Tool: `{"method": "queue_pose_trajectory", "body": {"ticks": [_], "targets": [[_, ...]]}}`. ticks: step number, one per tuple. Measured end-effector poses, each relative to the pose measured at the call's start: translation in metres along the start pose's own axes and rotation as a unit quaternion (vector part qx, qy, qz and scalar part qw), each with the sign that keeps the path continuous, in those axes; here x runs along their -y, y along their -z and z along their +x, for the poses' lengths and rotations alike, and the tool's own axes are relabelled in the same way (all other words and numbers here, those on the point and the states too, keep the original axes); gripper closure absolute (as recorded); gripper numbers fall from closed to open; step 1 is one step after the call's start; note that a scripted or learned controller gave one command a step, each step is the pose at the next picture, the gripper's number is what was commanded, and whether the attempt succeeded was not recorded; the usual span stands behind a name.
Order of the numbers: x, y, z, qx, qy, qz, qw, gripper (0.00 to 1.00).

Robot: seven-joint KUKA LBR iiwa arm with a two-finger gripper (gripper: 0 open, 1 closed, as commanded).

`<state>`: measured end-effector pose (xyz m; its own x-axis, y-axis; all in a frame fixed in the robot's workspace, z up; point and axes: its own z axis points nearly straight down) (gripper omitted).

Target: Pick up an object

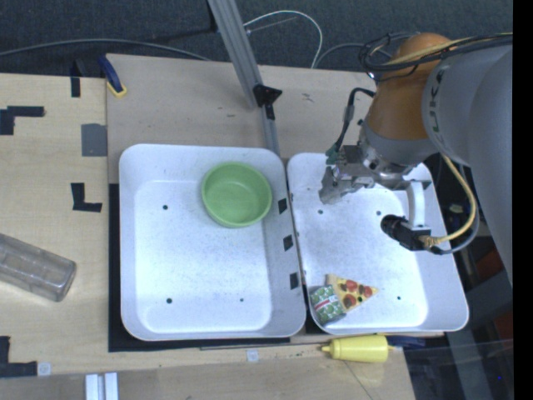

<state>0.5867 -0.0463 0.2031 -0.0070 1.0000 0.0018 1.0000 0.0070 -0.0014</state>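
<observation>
Beige desk (183, 115) carried two bins; the fingers (333, 188), state unclear, hung far from the pizza slice (353, 291), risking an empty grasp.

Tan wood bench (191, 111) w/ black tape marks (83, 197) — dark carpet floor (100, 11) behind.

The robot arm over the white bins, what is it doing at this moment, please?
The grey arm reaches in from the right and its gripper hangs over the far part of the right bin. Nothing is seen between its fingers. A pizza slice toy and a small green packet lie near the bin's front edge, apart from the gripper. A green bowl sits in the left bin. A yellow bottle lies on the bench in front of the bins.
</observation>
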Motion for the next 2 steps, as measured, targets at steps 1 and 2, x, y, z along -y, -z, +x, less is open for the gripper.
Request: {"method": "queue_pose_trajectory", "body": {"ticks": [1, 2], "targets": [[-0.003, -0.002, 0.063, 0.000, 0.001, 0.000, 1.0000, 1.00], [-0.012, 0.000, 0.109, 0.000, 0.000, 0.000, 1.0000, 1.00]]}}
